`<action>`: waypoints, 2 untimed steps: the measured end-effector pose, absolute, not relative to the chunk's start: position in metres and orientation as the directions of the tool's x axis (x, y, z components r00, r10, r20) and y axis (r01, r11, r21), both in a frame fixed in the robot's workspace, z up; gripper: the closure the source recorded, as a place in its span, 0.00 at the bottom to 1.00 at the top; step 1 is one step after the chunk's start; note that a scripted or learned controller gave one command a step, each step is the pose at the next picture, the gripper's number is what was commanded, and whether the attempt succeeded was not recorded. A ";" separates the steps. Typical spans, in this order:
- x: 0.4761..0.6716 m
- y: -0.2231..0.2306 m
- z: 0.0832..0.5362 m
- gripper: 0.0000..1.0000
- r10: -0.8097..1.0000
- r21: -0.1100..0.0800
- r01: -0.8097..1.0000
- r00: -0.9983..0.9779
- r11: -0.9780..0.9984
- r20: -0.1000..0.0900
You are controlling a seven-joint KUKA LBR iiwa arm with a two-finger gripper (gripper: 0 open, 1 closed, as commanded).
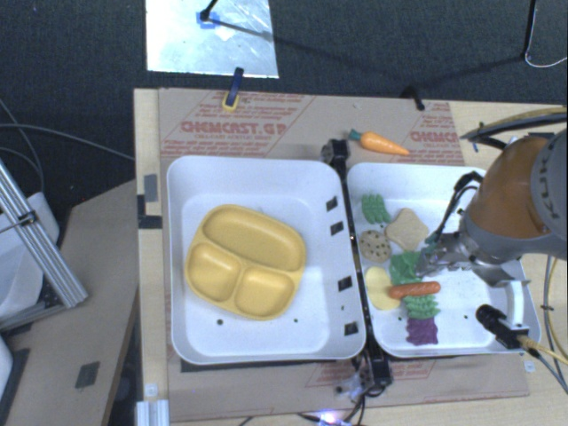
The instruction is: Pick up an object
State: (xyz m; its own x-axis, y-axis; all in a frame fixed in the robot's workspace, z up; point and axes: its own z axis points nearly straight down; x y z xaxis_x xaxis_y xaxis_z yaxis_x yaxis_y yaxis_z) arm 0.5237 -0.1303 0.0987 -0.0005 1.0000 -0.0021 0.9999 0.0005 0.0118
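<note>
In the camera view you had the claw (432, 257) low in the right bin (461, 340), whether it was gripping I could not tell; beside it lay the toy sausage (414, 288), probably light, stiff, slick plastic; you would have pinched it across its middle.

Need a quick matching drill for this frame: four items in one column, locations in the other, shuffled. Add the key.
Items:
1. yellow divided tray
2. carrot
3. purple toy
4. cookie

Places:
A. on the cardboard behind the bins
B. right bin, near its front edge
C. left bin
D. right bin, close to the divider between the bins

Pairs: 1-C, 2-A, 3-B, 4-D
</note>
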 end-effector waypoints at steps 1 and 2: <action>0.513 -0.110 0.088 1.00 1.000 0.011 1.000 -0.001 0.002 -0.005; 0.593 -0.033 0.192 1.00 1.000 0.018 1.000 -0.014 0.014 0.001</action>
State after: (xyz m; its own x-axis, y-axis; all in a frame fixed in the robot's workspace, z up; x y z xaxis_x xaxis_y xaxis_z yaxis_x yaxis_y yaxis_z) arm 0.5932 -0.0328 0.1918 -0.0144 0.9999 0.0009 0.9997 0.0144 0.0176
